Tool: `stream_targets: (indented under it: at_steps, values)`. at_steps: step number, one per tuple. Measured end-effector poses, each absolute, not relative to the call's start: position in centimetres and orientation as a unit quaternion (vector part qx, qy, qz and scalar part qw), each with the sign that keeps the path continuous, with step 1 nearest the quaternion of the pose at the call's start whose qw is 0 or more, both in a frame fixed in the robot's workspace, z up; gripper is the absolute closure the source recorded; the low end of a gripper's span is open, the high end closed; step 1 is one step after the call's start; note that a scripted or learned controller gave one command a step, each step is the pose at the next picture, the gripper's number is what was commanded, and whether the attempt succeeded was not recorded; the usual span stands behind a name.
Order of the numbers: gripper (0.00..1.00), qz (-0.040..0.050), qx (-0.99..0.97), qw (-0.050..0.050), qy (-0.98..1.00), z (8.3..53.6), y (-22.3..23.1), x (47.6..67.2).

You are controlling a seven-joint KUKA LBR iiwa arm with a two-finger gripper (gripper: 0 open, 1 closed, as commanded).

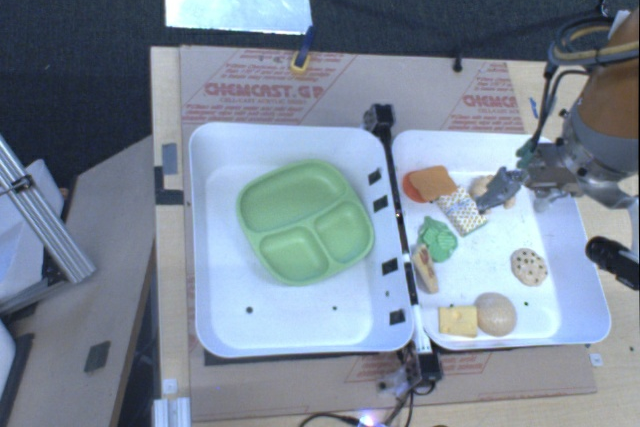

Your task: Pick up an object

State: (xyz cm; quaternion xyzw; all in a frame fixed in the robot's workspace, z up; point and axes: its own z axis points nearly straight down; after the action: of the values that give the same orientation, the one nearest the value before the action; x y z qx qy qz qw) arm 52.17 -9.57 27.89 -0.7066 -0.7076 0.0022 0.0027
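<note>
We see the grey arm reaching in from the right over the right-hand bin, its jaws low near the bin's upper middle. We cannot tell whether they are open or closed — they blur into a dark shape from this slant, and nothing shows clearly between them.

Just beside them lies a small checkered packet, tilted, and behind them a pale round piece that they partly hide; they may be touching it. An orange slice sits at the bin's upper left, touching the packet's corner. Below the packet lies a green leafy toy, and below that a hot-dog-like piece along the left wall. A speckled cookie lies apart toward the right. At the near edge a yellow cheese block touches a tan bun.

The left bin holds a green divided plate, lying flat near its centre. Both bins rest on the table.
</note>
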Motion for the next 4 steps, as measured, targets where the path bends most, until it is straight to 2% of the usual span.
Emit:
stream_targets:
  at_steps: [1,2,4]
  values:
    - [0.0,-0.0006,-0.706,-0.001,-0.708,28.3,-9.6,52.3]
    - [0.0,0.0012,-0.707,0.002,-0.707,22.4,-10.4,52.3]
    - [0.0,0.001,-0.707,0.002,-0.707,11.1,-9.7,50.8]
